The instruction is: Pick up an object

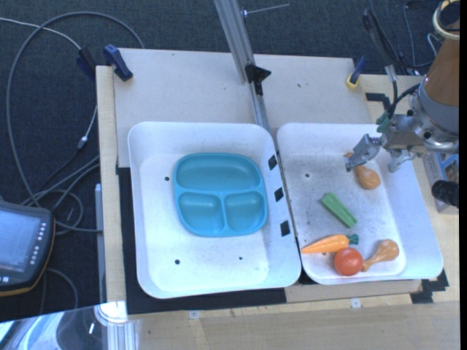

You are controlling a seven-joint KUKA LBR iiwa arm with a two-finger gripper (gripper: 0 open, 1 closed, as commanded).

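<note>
In the right bin point(408, 195) lie an orange-brown potato-like piece point(368, 178), a green stick point(338, 209), a carrot point(326, 244), a red tomato point(348, 262) and a tan gourd-shaped piece point(382, 252). My gripper point(379, 156) hangs at the bin's upper right, open, with one finger point(361, 152) to the left and the other to the right. The orange-brown piece lies just below the left finger, apart from it. Nothing sits between the fingers.
The left bin point(153, 217) holds a blue divided plate point(219, 193). A metal pole point(237, 28) slants down to the gap between the bins. Cables lie on the dark floor at left and upper right. A small screen point(22, 246) sits at far left.
</note>
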